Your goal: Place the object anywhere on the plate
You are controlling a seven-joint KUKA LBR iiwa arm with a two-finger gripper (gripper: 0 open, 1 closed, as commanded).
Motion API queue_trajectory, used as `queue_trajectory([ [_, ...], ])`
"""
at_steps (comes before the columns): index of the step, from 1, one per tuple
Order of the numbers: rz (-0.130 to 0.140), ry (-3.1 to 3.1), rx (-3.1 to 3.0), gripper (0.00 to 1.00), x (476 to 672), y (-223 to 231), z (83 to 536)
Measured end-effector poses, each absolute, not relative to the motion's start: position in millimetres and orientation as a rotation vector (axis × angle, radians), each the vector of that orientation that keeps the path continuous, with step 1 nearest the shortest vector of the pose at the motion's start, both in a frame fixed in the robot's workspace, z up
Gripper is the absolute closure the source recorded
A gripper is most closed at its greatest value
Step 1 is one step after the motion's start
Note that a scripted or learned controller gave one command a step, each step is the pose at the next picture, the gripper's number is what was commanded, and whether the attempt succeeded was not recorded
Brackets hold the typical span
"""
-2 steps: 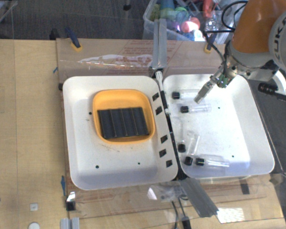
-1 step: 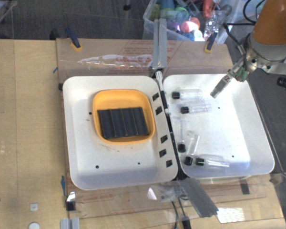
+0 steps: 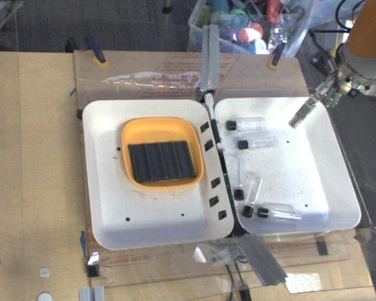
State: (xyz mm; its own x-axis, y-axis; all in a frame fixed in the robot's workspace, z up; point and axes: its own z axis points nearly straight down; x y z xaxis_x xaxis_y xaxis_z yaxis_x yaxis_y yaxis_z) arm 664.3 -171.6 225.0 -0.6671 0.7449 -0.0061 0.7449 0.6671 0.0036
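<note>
An orange plate [image 3: 133, 132] lies in the left bin [image 3: 103, 193], and a black ribbed block [image 3: 161, 160] rests flat on it. Several clear vials with black caps lie in the right bin [image 3: 313, 168]: one vial [image 3: 247, 124] near the back, a second vial [image 3: 255, 143] just below it, and a third vial [image 3: 272, 212] at the front. My gripper [image 3: 301, 115] hangs over the back right part of the right bin, tilted down to the left, apart from the vials. I see nothing held in it.
A raised divider with black clips [image 3: 214, 168] separates the two bins. A clear tub of colourful toys [image 3: 254, 11] stands behind the bins. The arm's orange band [image 3: 366, 24] is at the upper right. Wooden bench surface lies to the left.
</note>
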Motion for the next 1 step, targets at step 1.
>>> queue_trajectory([
  [1, 0.001, 2.894, 1.201, 0.0, 664.3, -176.1, 242.4],
])
